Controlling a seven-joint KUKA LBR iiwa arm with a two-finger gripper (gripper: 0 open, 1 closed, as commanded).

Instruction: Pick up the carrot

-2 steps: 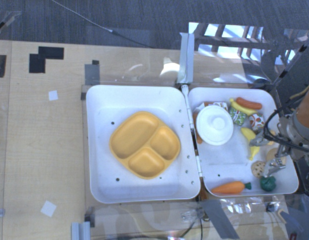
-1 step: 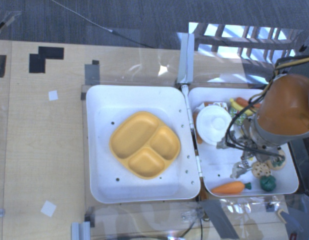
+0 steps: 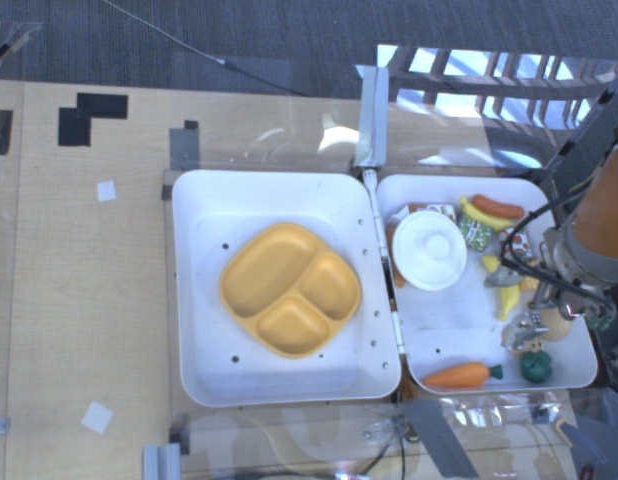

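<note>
We are hovering the claw [image 3: 530, 326] in the right bin [image 3: 429, 323]; we cannot tell its opening. The carrot [image 3: 455, 375] is lying ungrasped, nearer and leftward.

One fixed camera hangs above the bench [image 3: 79, 298] and looks down at a slant, so the dark carpeted floor [image 3: 189, 18] fills the top of the frame beyond the bench's far edge. The left bin [image 3: 199, 368] sits near the middle of the frame, the right bin [image 3: 429, 328] just beside it toward the right edge. The view is close enough to show the mounting holes in the left bin's floor, and the arm [image 3: 599, 218] enters past the right bin, cropped by the frame
</note>
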